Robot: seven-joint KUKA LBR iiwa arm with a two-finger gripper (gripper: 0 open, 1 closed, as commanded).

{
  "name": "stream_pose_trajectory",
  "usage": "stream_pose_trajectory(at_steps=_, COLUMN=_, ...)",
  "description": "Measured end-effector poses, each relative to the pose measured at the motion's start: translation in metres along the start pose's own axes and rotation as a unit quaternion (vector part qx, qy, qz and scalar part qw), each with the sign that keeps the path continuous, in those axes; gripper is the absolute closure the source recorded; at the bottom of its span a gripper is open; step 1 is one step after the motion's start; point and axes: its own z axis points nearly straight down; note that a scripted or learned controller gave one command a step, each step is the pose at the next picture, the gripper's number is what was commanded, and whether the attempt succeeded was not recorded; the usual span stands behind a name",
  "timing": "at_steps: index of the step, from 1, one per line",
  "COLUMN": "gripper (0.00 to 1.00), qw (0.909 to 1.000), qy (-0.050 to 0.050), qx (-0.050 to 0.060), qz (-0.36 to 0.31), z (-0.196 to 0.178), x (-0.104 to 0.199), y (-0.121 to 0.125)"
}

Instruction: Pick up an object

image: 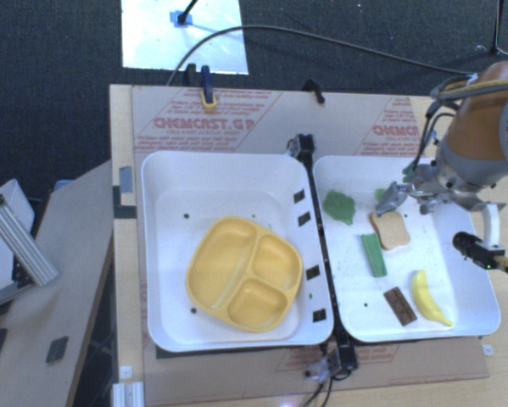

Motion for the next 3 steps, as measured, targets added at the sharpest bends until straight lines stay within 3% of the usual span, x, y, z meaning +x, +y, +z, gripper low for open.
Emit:
stream_pose_trajectory(at_steps=1, gripper=0.0, qw=1.0, qy=0.0, qx=0.0, qz=0.0, z=0.054, x=-0.004, y=0.009)
stream_pose_trajectory(at_steps=2, gripper=1.0, qw=1.0, qy=0.0, qx=-0.003, qz=0.0, z=0.04, x=-0.004, y=0.011)
stream_pose_trajectory(at_steps=3, gripper=1.0, qw=1.0, qy=-0.001, qx=-0.004, qz=0.0, z=-0.024, x=-0.008, y=0.009)
